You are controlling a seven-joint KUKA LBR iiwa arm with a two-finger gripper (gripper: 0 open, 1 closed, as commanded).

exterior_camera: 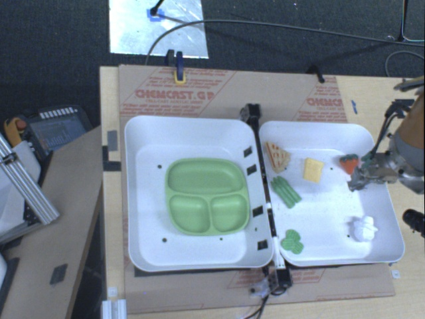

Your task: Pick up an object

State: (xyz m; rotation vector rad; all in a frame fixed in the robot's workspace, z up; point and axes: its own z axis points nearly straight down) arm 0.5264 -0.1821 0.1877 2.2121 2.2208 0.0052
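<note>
The right bin (319,133) holds several small items: a tan waffle-like wedge (277,156), a yellow block (313,170), a green bean bundle (286,192), a round green piece (291,242), a white crumpled piece (363,228) and an orange-red piece (349,161) by the right wall. My gripper (359,180) hangs over the bin's right side, just below the orange-red piece and above the white one. Nothing shows between its fingers.
The left bin (143,138) holds a green divided tray (204,197). A black hinge strip (260,178) runs between the bins. Cardboard lies under both bins. A control pendant (56,128) and a metal rail (23,178) sit at the left.
</note>
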